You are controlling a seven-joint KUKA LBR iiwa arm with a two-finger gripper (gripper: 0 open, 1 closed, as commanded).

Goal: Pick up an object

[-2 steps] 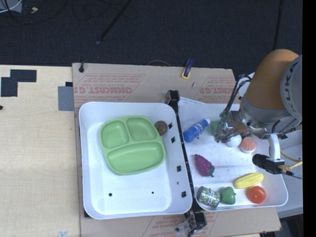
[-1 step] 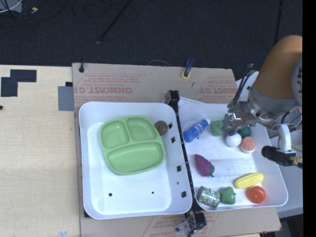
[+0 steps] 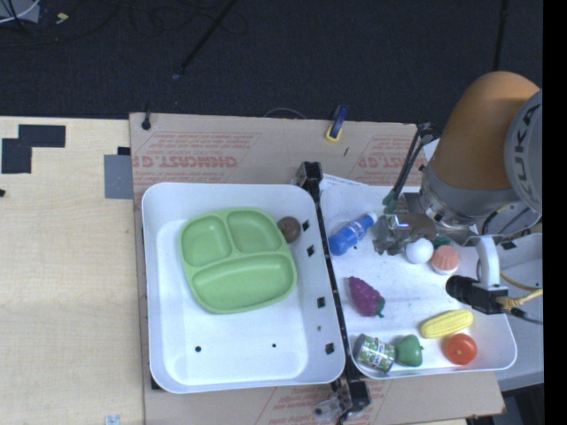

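My gripper (image 3: 390, 235) hangs low over the upper part of the right bin (image 3: 496, 361), under the grey and orange wrist. It sits between a blue bottle (image 3: 350, 235) on its left and a white ball (image 3: 418, 251) on its right, very close to both. A pink-and-white round object (image 3: 446, 259) lies just past the ball. Nothing shows as lifted off the bin floor. Lower in the same bin lie a purple eggplant (image 3: 365, 296), a yellow corn cob (image 3: 446, 323), a red tomato (image 3: 460, 349), a green pepper (image 3: 408, 350) and a small can (image 3: 375, 354).
The left bin (image 3: 168, 326) holds a green divided plate (image 3: 237, 259) and a small brown ball (image 3: 289, 228) by its right wall. A black divider rail (image 3: 326, 273) runs between the bins. A black cable fitting (image 3: 478, 292) hangs off the arm above the right bin.
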